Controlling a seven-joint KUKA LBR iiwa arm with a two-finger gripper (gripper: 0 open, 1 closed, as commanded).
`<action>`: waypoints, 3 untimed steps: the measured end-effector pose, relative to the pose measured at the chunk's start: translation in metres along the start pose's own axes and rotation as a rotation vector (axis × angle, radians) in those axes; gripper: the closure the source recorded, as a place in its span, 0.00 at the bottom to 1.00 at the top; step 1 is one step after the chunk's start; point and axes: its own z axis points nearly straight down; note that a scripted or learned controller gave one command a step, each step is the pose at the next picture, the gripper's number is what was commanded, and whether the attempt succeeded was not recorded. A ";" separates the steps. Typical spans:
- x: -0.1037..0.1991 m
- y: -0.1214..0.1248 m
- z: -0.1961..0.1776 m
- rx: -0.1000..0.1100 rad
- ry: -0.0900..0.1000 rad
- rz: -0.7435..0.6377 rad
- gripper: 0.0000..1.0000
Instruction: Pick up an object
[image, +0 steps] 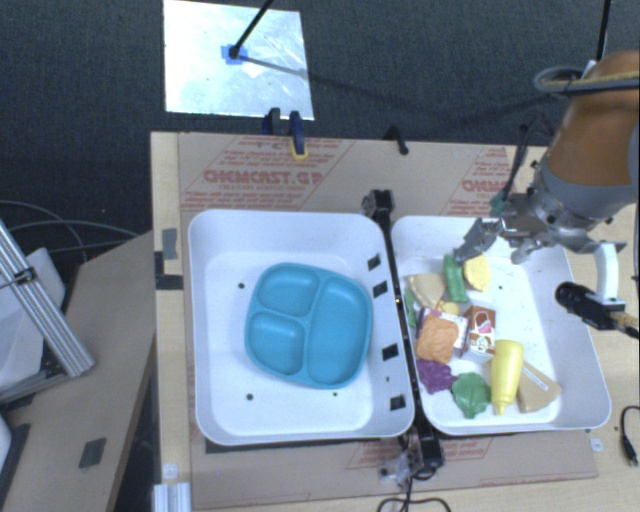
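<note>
The right bin (580, 340) holds a heap of toy food: a green pickle (455, 278), a yellow lemon piece (479, 272), a tan sandwich wedge (425, 290), an orange piece (437, 338), a small red-and-white carton (481, 331), a yellow mustard bottle (506, 372), purple grapes (435, 376), green broccoli (470, 394) and a tan wedge (541, 392). My gripper (497, 246) hangs over the bin's far part, just above and behind the lemon piece and pickle. Its fingers (473, 240) stand apart, open, with nothing between them.
A blue divided plate (308, 325) lies in the left bin (215, 300). A black divider with clips (392, 300) runs between the bins. A black fitting (588, 303) on the arm juts over the right bin's right side. Cardboard (260, 175) lies under both bins.
</note>
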 end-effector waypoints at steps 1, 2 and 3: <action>0.059 -0.056 -0.016 0.002 0.004 -0.006 0.00; 0.114 -0.083 -0.024 0.002 0.004 -0.007 0.00; 0.168 -0.092 -0.189 -0.019 0.007 -0.008 0.00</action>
